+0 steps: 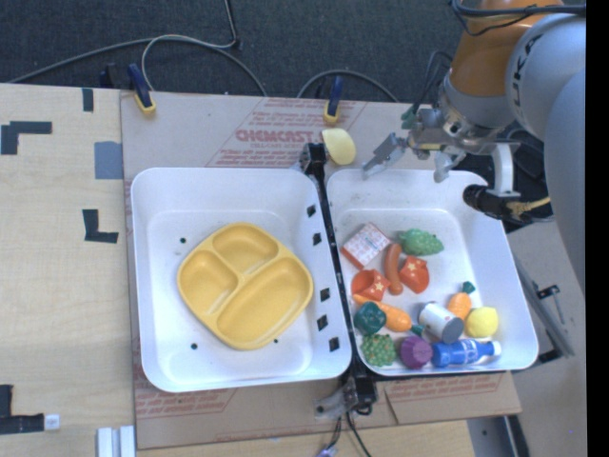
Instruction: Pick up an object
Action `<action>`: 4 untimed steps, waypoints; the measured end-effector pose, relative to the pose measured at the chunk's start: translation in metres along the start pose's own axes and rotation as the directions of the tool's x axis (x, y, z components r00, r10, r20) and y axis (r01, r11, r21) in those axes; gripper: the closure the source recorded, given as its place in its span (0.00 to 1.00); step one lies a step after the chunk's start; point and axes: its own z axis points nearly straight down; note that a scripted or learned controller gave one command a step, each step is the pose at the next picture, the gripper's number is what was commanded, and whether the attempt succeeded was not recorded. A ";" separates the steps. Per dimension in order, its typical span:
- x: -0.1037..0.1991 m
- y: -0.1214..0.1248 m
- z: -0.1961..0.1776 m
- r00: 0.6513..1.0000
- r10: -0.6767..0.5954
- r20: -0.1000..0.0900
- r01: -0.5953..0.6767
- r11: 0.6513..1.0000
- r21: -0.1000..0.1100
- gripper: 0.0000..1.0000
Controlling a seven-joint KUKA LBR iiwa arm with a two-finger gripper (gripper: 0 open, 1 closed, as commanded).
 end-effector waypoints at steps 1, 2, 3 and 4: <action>-0.029 -0.088 0.049 1.000 0.002 0.001 -0.002 1.000 0.002 0.00; -0.035 -0.089 0.135 1.000 0.000 -0.002 0.000 1.000 -0.007 0.00; -0.032 -0.085 0.121 1.000 0.000 -0.008 0.000 1.000 -0.015 1.00; -0.027 -0.128 0.102 1.000 0.001 -0.001 -0.001 1.000 0.001 1.00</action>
